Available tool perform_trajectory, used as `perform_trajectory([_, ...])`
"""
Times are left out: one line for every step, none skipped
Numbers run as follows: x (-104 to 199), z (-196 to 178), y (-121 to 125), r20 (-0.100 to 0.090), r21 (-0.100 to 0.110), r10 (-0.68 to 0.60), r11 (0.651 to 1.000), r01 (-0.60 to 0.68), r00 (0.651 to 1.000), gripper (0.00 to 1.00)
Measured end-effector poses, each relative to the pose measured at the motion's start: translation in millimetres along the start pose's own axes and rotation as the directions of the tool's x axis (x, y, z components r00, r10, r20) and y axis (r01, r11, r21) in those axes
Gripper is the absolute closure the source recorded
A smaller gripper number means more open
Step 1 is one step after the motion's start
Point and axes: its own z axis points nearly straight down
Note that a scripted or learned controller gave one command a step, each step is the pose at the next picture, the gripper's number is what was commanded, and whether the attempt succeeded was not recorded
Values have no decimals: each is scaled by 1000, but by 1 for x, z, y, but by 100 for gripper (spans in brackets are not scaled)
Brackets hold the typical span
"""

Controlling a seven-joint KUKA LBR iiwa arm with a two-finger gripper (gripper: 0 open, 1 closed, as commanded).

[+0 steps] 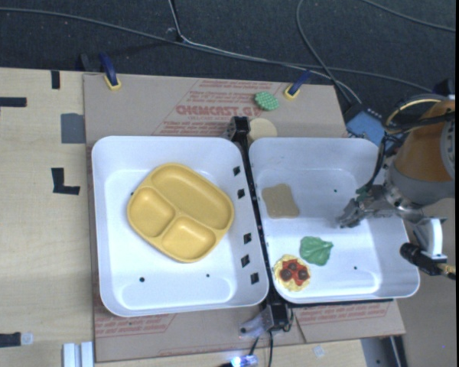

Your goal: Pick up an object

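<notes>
Left bin (107, 205): yellow divided plate (180, 212). Right bin (367, 155): tan slice (280, 201), green leaf (316, 248), small pizza (292, 273); gripper (350, 217) at right, finger state unclear.

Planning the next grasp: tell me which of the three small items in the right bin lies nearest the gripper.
The green leaf-shaped piece, just below-left of the gripper. The tan square lies further left; the red-topped yellow round sits at the bin's near-left corner.

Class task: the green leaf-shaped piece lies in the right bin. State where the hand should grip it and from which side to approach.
Grip the green leaf piece across its narrower width, coming straight down from above: it looks low and flat on the right bin floor, offering little side purchase.
</notes>
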Motion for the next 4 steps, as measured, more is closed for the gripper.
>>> perform_trajectory([3, -43, 3, 1, -5, 1, 1000, -1, 1000, 100])
perform_trajectory([-1, -95, -6, 2, -6, 2, 1000, -2, 1000, 100])
perform_trajectory([-1, -129, -5, 1, -4, 1, 1000, -1, 1000, 100])
perform_trajectory([42, -128, 15, -1, -2, -4, 1000, 4, 1000, 100])
